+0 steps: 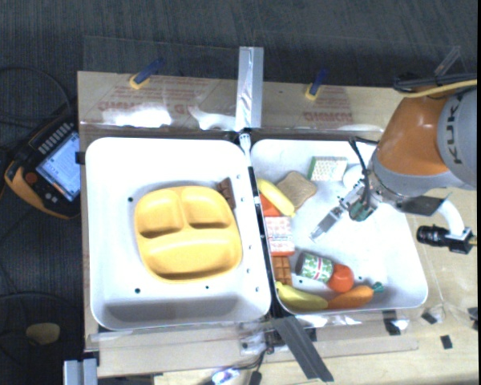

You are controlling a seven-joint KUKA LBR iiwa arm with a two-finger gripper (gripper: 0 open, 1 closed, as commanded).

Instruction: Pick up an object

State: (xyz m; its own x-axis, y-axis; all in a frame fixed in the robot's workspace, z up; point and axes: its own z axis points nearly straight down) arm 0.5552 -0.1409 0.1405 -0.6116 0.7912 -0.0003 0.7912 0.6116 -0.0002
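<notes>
My gripper hangs over the middle of the right bin, pointing down and to the left above bare white floor. Nothing shows in its grasp. Just left of it lie a red-and-white box and a slice of bread. A yellow piece lies against the bread. A green-and-white box rests at the bin's far side. Along the near wall are a labelled can, a red tomato, a banana and a carrot.
The left bin holds a yellow divided tray, with a small brown item at its far right corner. The grey-and-orange arm covers the right bin's far right corner. A handheld controller lies off the bench at the left.
</notes>
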